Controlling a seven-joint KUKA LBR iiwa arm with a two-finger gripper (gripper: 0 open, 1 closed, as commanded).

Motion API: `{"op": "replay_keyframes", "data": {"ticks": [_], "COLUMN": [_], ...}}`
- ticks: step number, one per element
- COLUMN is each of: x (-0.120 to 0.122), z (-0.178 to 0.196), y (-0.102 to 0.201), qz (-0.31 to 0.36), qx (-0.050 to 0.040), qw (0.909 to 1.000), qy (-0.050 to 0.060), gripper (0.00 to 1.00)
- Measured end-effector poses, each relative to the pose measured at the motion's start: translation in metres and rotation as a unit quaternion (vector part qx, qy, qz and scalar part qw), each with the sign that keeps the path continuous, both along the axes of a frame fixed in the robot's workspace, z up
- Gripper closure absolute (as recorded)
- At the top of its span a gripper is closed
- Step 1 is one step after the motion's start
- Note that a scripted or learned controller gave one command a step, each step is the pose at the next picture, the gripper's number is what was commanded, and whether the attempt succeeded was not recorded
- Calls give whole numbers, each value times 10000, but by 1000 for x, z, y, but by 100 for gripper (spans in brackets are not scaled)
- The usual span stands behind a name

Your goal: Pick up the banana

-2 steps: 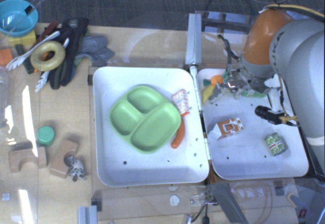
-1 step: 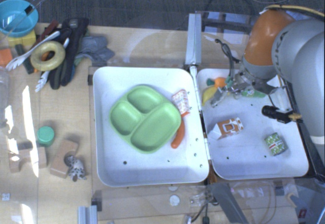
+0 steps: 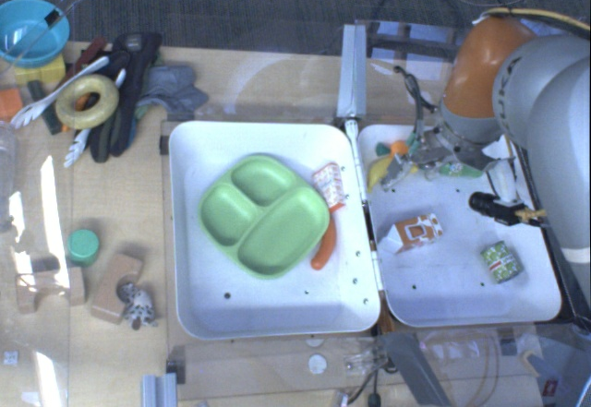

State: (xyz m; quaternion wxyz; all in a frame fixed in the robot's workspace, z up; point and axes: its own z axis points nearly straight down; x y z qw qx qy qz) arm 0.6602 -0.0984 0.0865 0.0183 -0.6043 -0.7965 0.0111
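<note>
You see the gripper (image 3: 406, 161) low in the right bin (image 3: 462, 294), at its far-left corner. The banana (image 3: 379, 172) lies there, touching the fingers approx., maybe between them; open or closed, I cannot tell. Green plate (image 3: 263, 216) sits in the left bin.

Banana (image 3: 379, 171) tight against bin wall (image 3: 362, 176)

The wooden table (image 3: 111, 221) carries two white bins (image 3: 277, 313) side by side, a blue bowl (image 3: 32, 27), a yellow ring (image 3: 88, 101), a green-lidded jar (image 3: 83, 246) and wooden blocks (image 3: 115, 285).
</note>
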Motion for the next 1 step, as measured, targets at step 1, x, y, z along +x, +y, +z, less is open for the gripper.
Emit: {"op": "replay_keyframes", "data": {"ticks": [1], "x": [1], "z": [0], "y": [0], "qz": [-376], "qx": [-14], "qw": [9993], "qy": [-33], "gripper": [0]}}
